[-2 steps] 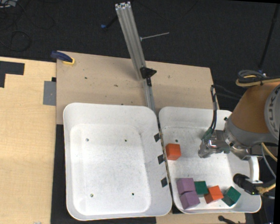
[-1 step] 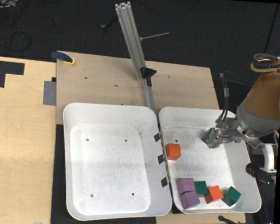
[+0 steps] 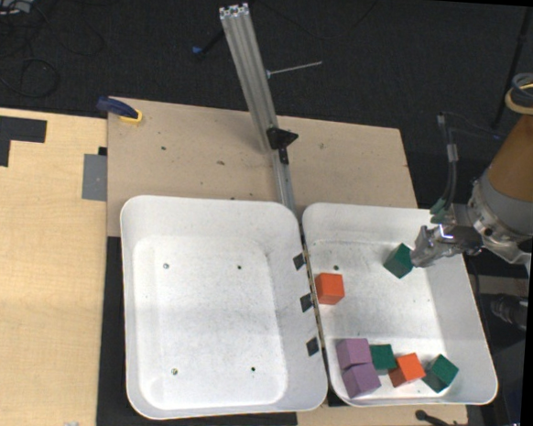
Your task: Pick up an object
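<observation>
My gripper (image 3: pixel 414 256) reaches in from the right over the upper right part of the right bin (image 3: pixel 376 221). A dark green block (image 3: pixel 398 261) sits tilted at its fingertips, and the fingers look shut on it. An orange cube (image 3: pixel 330 288) lies near the bin's left wall. Along the front of that bin lie two purple blocks (image 3: pixel 355 352) (image 3: pixel 361 380), a small green block (image 3: pixel 383 357), an orange block (image 3: pixel 409 368) and another green block (image 3: pixel 440 372).
The left bin (image 3: pixel 156 217) stands beside the right one, with black clips (image 3: pixel 305 301) along the shared wall. A slanted aluminium strut (image 3: pixel 256 83) rises behind the bins. A blue clamp (image 3: pixel 118 109) lies at the board's far left corner.
</observation>
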Robot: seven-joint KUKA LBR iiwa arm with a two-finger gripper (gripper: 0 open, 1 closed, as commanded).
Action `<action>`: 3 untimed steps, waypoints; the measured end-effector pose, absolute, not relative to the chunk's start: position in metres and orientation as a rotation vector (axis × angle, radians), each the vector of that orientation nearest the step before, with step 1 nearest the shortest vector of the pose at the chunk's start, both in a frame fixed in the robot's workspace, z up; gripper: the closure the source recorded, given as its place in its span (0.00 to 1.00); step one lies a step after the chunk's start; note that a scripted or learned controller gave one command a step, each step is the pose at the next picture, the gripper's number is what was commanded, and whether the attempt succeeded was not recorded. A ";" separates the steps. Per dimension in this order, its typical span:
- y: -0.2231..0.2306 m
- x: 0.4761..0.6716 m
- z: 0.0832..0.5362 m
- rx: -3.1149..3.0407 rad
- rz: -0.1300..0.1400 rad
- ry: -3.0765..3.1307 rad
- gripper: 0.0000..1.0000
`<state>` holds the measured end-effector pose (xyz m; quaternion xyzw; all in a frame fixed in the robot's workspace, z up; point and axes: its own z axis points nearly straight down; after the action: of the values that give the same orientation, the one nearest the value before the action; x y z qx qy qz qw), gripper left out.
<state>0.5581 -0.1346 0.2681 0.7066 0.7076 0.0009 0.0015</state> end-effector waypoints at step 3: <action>0.019 0.588 0.238 2.220 -0.003 2.229 1.00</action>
<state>0.5881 0.0189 0.2379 0.7057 0.7085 -0.0010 -0.0024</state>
